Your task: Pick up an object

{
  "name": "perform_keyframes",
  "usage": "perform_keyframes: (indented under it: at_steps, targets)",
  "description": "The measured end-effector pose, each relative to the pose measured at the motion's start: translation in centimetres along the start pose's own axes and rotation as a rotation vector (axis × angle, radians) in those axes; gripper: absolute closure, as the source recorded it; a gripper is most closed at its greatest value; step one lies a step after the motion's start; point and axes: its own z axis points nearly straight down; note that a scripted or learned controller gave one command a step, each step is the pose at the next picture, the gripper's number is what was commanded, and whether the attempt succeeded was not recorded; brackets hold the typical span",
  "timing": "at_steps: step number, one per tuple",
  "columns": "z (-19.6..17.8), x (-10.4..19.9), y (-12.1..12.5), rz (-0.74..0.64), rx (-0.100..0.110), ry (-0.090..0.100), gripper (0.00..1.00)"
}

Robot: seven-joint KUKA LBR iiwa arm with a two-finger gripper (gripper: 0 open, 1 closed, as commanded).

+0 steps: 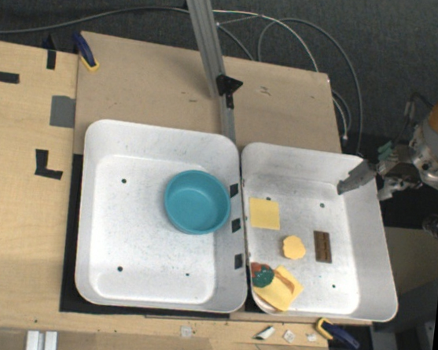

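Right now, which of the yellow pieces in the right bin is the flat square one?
The yellow square, lying nearest the blue bowl. The yellow lump is small and rounded; the yellow wedge sits at the bin's front edge.

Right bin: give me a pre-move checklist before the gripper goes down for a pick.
1. Targets present: ok. The right bin holds a yellow square, a small orange piece, a brown block and a yellow-and-green cluster.
2. Targets spaced for a grasp: ok for square, orange piece and block, which lie apart; not ok for the cluster, jammed in the near-left corner.
3. Gripper over a target: not ok; it sits at the bin's far-right edge.
4. Gripper free of load: cannot tell.
5. Left bin: the blue bowl is in it, away from the path: ok.
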Motion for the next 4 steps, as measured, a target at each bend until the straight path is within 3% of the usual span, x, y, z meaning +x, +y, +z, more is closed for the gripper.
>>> perform_keyframes:
  at_steps: [1, 4]
  targets:
    - [0.0, 0.0, 0.0, 0.000, 0.000, 0.000, 0.00]
    - [16.4, 0.3, -0.5, 0.000, 0.006, 0.001, 0.00]
